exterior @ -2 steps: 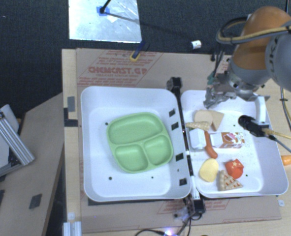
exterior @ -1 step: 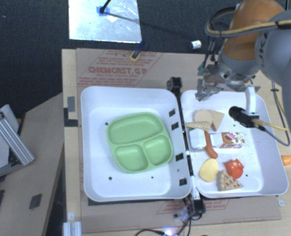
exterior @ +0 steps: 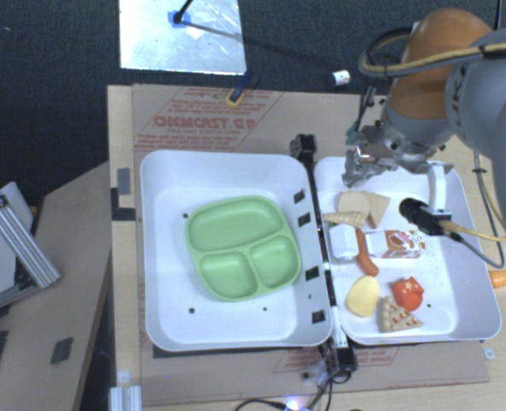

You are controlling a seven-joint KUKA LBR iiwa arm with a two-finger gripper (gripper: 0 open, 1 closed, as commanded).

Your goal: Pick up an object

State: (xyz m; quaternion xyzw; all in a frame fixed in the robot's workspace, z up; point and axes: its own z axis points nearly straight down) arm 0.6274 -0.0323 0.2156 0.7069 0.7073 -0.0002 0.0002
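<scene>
Toy food [exterior: 366, 251] lies scattered in the right bin [exterior: 479, 302], beside the left bin holding a green divided plate [exterior: 240, 247]. Just above the bread slice [exterior: 362, 204] at the bin's far end hangs the gripper [exterior: 360, 168], probably lining up a grasp; its grip state I cannot tell.

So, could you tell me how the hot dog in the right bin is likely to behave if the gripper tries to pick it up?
The hot dog looks round and narrow, so it may roll if nudged sideways. Its surface seems smooth, probably plastic, so it could slip from a pinch. It lies close to the small carton and a pale piece, which might get bumped.
</scene>
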